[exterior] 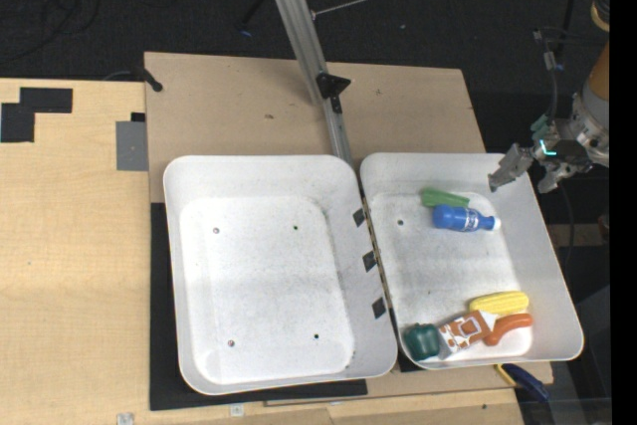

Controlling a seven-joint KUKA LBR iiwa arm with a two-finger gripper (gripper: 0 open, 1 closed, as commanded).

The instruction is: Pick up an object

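Blue bottle (pixel 463 220) in right bin (pixel 557 314), near open gripper (pixel 528 172).

Two white bins (pixel 261 176); one blue bottle (pixel 463 220); one corn cob (pixel 499 303).

arm: enters from right edge of view, wrist visible at mid-height | gripper (pixel 530 172): two fingers spread apart, pointing left and slightly downward in the view | payload: nothing between fingers | fingertips (pixel 497 180): left one lower and further left than the other | wrist: small teal light lit
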